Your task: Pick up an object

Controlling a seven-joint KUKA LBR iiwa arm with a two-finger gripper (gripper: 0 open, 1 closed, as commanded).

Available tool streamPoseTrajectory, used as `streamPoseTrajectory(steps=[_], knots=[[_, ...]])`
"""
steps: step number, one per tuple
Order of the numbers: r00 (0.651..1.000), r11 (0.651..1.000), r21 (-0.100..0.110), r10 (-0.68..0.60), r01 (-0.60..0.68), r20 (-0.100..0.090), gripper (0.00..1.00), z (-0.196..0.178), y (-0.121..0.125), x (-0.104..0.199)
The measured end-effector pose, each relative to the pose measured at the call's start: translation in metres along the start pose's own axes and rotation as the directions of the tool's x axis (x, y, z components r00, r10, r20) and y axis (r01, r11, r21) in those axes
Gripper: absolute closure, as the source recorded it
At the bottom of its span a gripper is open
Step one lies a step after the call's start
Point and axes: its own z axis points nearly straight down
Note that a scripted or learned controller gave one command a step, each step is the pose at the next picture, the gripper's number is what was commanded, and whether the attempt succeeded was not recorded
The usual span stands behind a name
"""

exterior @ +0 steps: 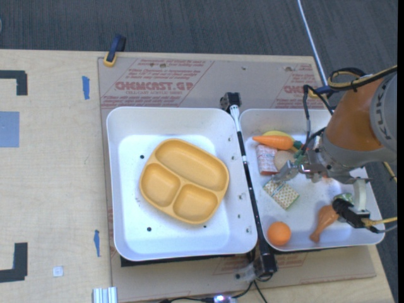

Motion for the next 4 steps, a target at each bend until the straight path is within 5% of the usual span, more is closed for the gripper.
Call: streamPoseTrajectory(steps=[1, 2, 3, 4], knots=[[1.000, 1.000, -0.005, 0.000, 0.000, 0.000, 0.00, 0.008, -0.033, 0.029], [1.000, 1.000, -0.011, -0.001, 0.001, -0.003, 1.00, -0.003, -0.030, 0.030], [1.000, 1.000, -0.011, -0.001, 0.001, -0.002, 0.00, -0.003, -0.030, 0.030], [1.000, 1.000, -0.008, -0.001, 0.001, -0.001, 0.00, 0.008, -0.051, 0.032]])
